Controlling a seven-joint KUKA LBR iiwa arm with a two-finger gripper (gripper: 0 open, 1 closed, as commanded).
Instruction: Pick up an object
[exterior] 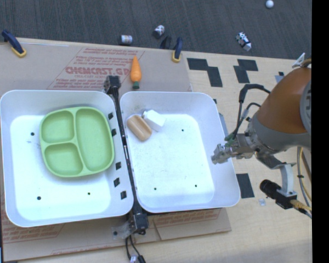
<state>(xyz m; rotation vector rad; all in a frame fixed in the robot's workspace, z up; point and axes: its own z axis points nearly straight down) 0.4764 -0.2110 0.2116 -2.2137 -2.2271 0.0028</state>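
Gripper: we see the gripper (pixel 222 153) at the right rim of the right bin (pixel 208 199), low over the edge. We cannot tell from this slant how it is set, and nothing shows in its hold.

Arm: our grey wrist and orange band reach in from the right, with black cables looped above them.

Nearest targets: the tan block (pixel 139 128) and the white block (pixel 154 119) lie touching each other in the far left corner of the right bin, well apart from our tool.

Other candidate: the green divided plate (pixel 77 141) lies flat in the left bin (pixel 22 201), across the divider.

Outside the bins: an orange carrot toy (pixel 135 70) rests on the cardboard just beyond the bins.

Risk, rim: we judge that a straight descent from here would strike the bin wall or press on bare floor, since we stand over the edge.

Risk, pair: because the two blocks touch, we may nudge one while closing on the other, or pinch both and lose them on the lift.

Risk, corner: the blocks sit near the bin's wall and divider, so a finger may catch there.

Risk, plate: it looks broad and shallow, so we expect a poor pinch except at its rim.
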